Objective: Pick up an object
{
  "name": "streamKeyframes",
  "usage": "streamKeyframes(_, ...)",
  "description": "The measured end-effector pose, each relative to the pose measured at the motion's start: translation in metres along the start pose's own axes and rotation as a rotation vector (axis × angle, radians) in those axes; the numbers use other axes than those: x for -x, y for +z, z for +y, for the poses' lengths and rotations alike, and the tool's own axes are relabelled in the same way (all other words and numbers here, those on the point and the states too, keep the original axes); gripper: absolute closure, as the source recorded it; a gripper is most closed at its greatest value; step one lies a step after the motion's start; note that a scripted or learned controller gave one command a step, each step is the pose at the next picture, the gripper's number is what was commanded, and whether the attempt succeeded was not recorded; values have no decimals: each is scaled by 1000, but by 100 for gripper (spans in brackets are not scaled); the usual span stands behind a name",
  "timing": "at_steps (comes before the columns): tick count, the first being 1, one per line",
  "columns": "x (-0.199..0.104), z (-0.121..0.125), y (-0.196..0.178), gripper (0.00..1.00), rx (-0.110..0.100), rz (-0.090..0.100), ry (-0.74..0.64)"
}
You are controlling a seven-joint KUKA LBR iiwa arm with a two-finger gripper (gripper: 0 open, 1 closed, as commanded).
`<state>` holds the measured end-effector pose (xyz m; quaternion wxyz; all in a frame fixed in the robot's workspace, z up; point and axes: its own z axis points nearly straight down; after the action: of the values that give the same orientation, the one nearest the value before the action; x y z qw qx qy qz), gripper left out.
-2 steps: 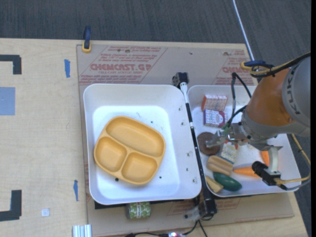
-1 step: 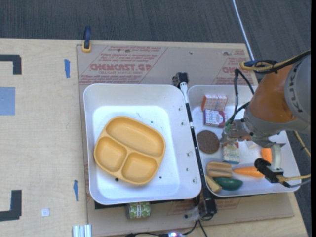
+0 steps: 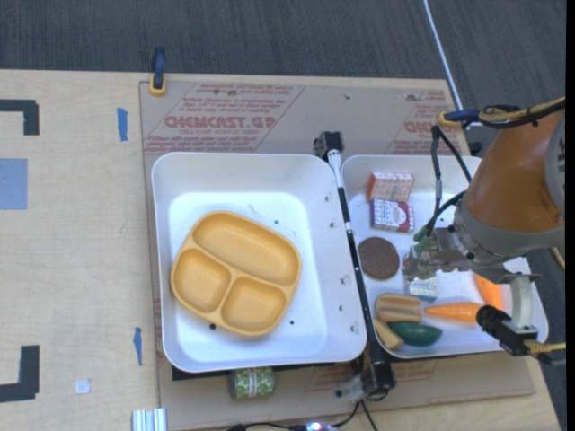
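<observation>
The right bin (image 3: 359, 171) holds a small red and white carton (image 3: 391, 199), a round brown patty (image 3: 379, 257), a tan bread roll (image 3: 399, 308), a green vegetable (image 3: 415, 334) and an orange carrot (image 3: 456, 312). My gripper (image 3: 422, 272) hangs over the middle of this bin, just right of the patty and above the roll. A small white and yellow piece (image 3: 421, 287) lies right below it. The arm's orange band (image 3: 517, 182) covers the bin's right part.
The left bin (image 3: 180, 182) holds a yellow three-compartment plate (image 3: 235, 272). A green can (image 3: 254, 382) lies on the bench below that bin. A black clamp (image 3: 329, 142) sits between the bins at the back. Cables run along the arm.
</observation>
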<state>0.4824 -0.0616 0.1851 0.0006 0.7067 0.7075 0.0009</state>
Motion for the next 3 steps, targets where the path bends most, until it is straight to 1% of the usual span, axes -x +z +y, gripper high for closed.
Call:
streamKeyframes(1,34,30,15,100,0,-1,2)
streamKeyframes(2,0,52,0,100,0,0,0)
streamKeyframes(3,38,35,13,100,-3,0,1)
